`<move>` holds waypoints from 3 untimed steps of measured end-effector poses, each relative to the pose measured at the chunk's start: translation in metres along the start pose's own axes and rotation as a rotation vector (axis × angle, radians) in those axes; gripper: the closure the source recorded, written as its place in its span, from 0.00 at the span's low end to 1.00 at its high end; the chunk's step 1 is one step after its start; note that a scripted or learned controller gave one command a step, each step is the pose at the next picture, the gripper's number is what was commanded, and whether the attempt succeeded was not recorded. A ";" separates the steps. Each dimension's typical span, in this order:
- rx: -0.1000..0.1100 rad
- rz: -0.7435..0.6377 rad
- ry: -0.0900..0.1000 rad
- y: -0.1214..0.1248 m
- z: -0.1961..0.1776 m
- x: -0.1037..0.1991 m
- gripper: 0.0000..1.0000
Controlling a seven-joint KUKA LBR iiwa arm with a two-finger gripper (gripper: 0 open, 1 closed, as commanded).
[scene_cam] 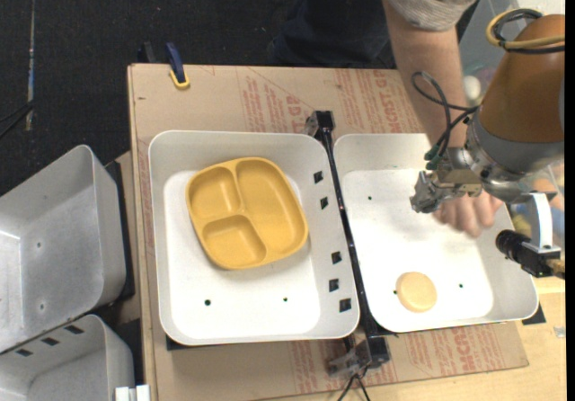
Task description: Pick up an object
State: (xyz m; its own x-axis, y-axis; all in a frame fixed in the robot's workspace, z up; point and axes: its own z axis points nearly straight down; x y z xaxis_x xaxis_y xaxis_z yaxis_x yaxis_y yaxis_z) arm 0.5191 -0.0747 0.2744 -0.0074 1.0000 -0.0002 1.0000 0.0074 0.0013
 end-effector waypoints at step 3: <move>0.000 0.001 0.000 0.082 0.021 0.133 1.00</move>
